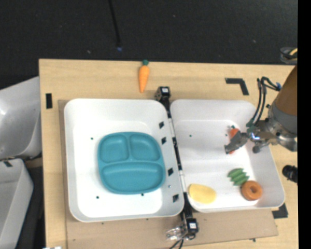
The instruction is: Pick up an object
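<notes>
My gripper (244, 146) hangs low over the right bin (207, 123), near its right side, and stands open with nothing between its fingers. A small red-orange piece (232, 133) lies just above and beside the left finger (231, 147); I cannot tell whether they touch. Toward the bin's front lie a green ridged piece (238, 176), an orange ring-shaped toy (252, 190) and a yellow rounded toy (202, 193).
A blue divided plate (130, 162) rests in the left bin (78, 123). A toy carrot (143, 77) lies on the wooden bench behind the bins. Clips line the divider (172, 149) between the bins. White equipment (10, 123) stands left of the bench.
</notes>
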`<move>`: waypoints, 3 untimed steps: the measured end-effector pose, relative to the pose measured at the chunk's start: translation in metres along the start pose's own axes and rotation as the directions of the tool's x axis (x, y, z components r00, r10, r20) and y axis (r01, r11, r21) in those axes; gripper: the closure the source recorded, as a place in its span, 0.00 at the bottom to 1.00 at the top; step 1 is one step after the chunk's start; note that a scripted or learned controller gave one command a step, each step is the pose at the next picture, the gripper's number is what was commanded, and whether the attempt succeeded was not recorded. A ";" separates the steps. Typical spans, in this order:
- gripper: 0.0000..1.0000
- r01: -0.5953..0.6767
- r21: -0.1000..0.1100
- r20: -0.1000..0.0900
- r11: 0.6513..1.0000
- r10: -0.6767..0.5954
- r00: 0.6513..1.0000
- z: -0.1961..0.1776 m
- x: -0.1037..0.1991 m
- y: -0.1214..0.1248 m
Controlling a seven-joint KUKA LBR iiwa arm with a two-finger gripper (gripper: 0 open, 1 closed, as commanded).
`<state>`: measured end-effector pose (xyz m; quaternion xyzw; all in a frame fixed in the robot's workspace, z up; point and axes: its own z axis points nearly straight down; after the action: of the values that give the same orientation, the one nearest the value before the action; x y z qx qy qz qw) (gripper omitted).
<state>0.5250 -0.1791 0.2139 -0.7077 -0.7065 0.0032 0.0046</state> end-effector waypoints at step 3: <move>0.00 0.001 -0.007 0.003 1.000 -0.001 1.000 0.099 -0.007 0.004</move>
<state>0.5283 -0.1861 0.1144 -0.7074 -0.7068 0.0017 0.0013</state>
